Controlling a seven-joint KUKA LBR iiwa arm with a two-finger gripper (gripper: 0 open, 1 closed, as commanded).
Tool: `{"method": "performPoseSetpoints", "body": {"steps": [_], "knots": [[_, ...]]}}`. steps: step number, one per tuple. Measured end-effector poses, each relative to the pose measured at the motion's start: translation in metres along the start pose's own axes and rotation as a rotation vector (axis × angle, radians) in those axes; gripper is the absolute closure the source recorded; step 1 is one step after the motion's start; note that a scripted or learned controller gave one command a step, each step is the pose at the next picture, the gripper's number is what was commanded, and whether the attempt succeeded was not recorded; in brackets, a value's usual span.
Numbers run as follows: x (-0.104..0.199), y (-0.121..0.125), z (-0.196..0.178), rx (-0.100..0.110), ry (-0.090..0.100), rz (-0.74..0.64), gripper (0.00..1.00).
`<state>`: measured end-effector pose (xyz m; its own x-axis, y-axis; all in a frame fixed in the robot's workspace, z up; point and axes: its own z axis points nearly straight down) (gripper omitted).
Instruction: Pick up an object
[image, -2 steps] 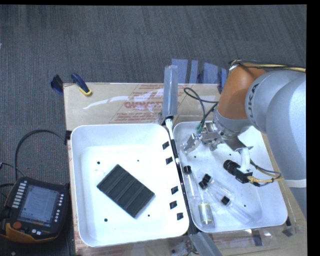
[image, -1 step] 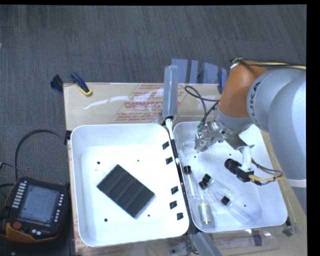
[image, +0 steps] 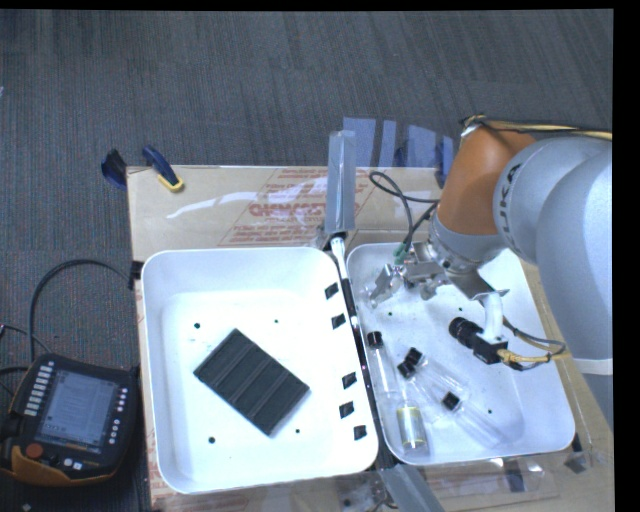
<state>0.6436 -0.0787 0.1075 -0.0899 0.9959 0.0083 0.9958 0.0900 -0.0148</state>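
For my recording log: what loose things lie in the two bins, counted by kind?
Dark ribbed slab, left bin: 1
Small black pieces, right bin: 3 ()
Clear tube: 1
Small brass-coloured cylinder: 1
Total: 6

Teach pendant (image: 68, 412) left, blue clamp (image: 160, 168) behind bench.

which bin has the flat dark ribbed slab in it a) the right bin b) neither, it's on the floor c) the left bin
c, the flat dark ribbed slab lies on the floor of the left bin, while the gripper is over the right bin.
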Motion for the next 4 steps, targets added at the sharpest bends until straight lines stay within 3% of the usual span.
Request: {"method": "performPoseSetpoints", "body": {"steps": [1,2,3,4], "knots": [[0.0,0.0,-0.007,0.002,0.002,0.0,1.0],[0.0,0.0,-0.007,0.002,0.002,0.0,0.0],[-0.028,-0.053,0.023,-0.01,-0.006,-0.023,0.0],[-0.097,-0.017,0.02,-0.014,-0.009,-0.083,0.0]]}}
